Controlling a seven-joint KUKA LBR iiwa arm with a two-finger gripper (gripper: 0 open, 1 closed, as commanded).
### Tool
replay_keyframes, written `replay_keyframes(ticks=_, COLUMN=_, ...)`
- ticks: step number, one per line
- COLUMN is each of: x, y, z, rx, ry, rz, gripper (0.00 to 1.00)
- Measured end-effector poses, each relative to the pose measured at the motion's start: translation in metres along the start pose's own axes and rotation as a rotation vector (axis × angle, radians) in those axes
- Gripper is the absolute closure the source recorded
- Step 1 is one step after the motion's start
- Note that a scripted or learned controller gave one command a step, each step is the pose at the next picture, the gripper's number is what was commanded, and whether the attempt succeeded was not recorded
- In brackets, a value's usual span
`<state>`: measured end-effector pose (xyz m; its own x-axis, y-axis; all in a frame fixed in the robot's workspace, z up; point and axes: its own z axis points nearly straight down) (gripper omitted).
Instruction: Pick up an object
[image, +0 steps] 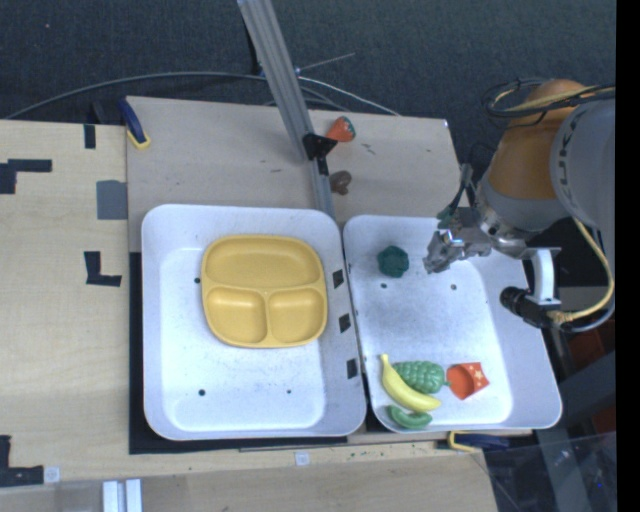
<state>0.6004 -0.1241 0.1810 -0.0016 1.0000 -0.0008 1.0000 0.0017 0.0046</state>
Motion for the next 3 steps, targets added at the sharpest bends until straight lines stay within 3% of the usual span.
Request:
replay_keyframes(ticks=1, x=-0.009, y=0.002, z=-0.049, rx=0.0, ry=-0.001, rz=0.0, gripper=1.0)
replay_keyframes(ticks=2, x=-0.009, y=0.003, z=-0.072, rx=0.003, ry=0.001, rz=0.0, gripper=1.0)
replay_keyframes(ticks=3, x=0.05, y=0.012, z=-0.077, rx=0.005, ry=0.003, rz=-0.006, gripper=1.0)
